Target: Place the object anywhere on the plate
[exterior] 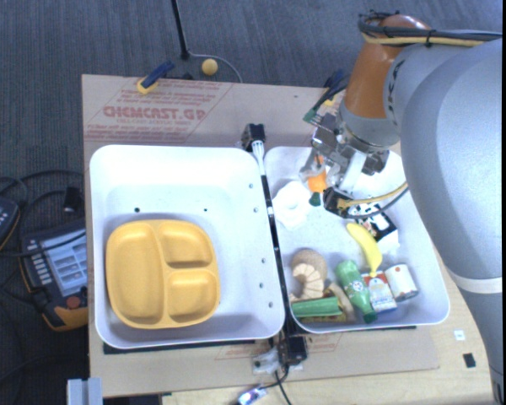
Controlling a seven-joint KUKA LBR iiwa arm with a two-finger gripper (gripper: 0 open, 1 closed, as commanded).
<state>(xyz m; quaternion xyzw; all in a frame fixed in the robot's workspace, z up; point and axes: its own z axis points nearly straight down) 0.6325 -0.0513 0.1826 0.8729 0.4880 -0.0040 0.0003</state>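
Two bins sit side by side so the pick stays apart from the drop: the yellow plate (161, 271) lies alone in the left bin (177, 163), while the right bin (422, 306) holds the clutter, a banana (365, 244) and green bottle (355, 288) among it. The gripper (327, 175) hangs over that bin's far end, just beside a small orange object (318, 180); from here I cannot tell whether it grasps it.

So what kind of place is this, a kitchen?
Probably a robot test lab: a grey arm reaches over two white bins, one holding a yellow divided plate, the other toy food like a banana.
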